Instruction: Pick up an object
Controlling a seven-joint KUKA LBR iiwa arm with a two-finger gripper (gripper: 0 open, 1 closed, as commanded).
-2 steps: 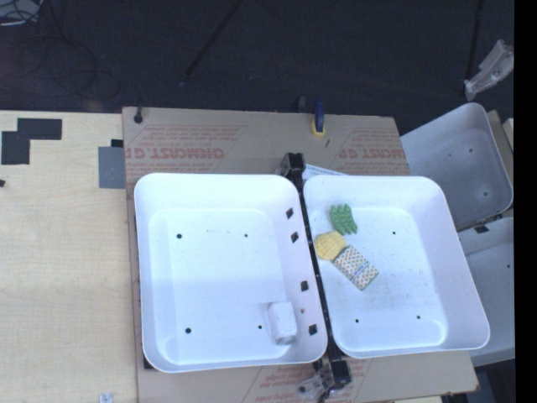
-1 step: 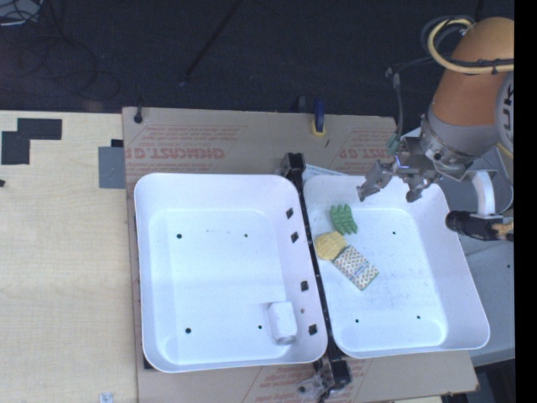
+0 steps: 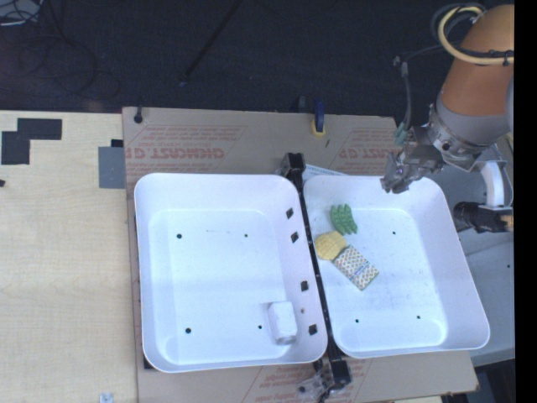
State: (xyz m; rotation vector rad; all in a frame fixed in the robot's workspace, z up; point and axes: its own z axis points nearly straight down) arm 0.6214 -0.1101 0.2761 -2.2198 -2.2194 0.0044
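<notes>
arm point(image 3: 474, 74) reaching in, gripper point(image 3: 396, 183) lowered

The arm point(image 3: 474, 74) is reaching in from 3 o'clock, and the gripper point(image 3: 401, 177) is hovering over the 12 o'clock rim of the right bin point(image 3: 436, 309). In that bin, toward its 9 o'clock side, a green object point(image 3: 342, 218), a yellow object point(image 3: 329, 245) and a patterned packet point(image 3: 356, 267) are lying close together. In the left bin point(image 3: 168, 267), a white object point(image 3: 282, 321) is sitting near the 5 o'clock corner.
</notes>
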